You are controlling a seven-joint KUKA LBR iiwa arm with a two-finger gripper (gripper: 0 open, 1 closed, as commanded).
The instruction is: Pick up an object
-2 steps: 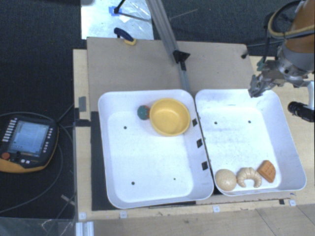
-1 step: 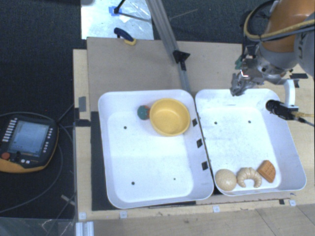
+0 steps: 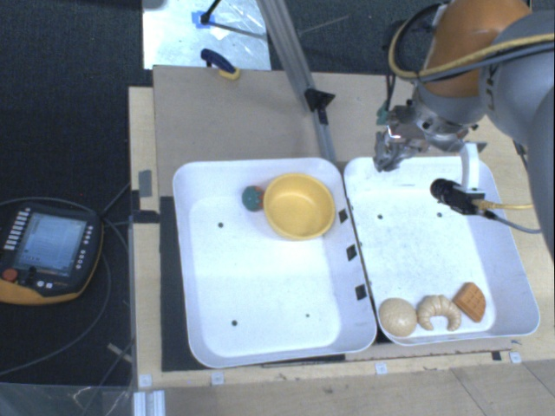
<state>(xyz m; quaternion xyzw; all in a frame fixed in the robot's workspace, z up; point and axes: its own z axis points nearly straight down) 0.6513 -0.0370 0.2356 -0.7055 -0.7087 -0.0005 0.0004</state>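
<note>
Camera view | left bin (image 3: 260,319): yellow bowl (image 3: 299,204), perhaps a ball (image 3: 252,198)

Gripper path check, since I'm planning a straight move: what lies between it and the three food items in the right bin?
In the camera view, bare white bin floor lies between the gripper and the food items.

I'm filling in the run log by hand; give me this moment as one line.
gripper: over right bin far-left corner, nothing seen held | right bin near edge: round bun, croissant, waffle | left bin: yellow bowl, teal ball
</note>
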